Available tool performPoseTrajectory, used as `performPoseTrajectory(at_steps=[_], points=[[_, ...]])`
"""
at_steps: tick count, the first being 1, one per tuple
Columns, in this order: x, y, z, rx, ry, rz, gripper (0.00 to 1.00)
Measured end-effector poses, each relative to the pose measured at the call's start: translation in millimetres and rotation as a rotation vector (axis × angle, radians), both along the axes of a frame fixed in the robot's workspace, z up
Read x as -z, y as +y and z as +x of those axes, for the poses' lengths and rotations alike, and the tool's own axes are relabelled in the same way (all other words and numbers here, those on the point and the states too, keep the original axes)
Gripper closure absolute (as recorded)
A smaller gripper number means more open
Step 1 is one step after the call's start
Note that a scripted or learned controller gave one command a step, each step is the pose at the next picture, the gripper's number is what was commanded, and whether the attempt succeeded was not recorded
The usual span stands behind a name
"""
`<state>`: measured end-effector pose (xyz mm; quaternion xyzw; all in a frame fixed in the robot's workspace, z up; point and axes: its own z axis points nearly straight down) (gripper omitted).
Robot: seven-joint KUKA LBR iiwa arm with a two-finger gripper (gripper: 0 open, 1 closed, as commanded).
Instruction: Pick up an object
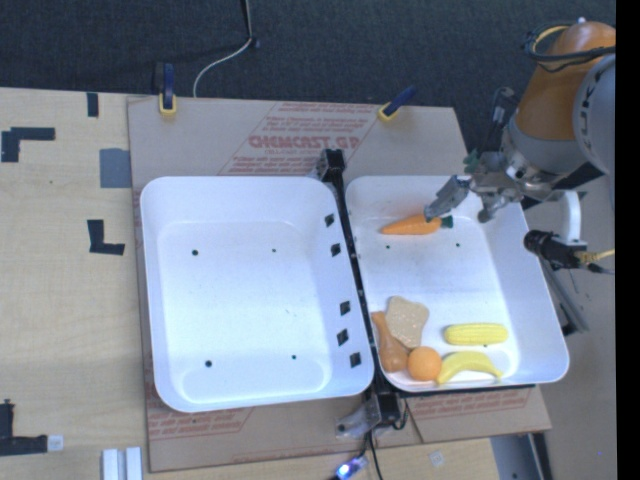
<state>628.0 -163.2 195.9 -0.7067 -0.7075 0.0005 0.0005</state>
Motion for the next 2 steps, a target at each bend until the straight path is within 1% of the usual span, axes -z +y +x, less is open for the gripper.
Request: performPoseTrajectory(at_steps=[1,2], points=[[-200.6,26.4,43.1,-0.004,-0.021,-0.004,0.0],[-199.0,24.9,40.9,0.0,-0.002,-0.003,1.0]])
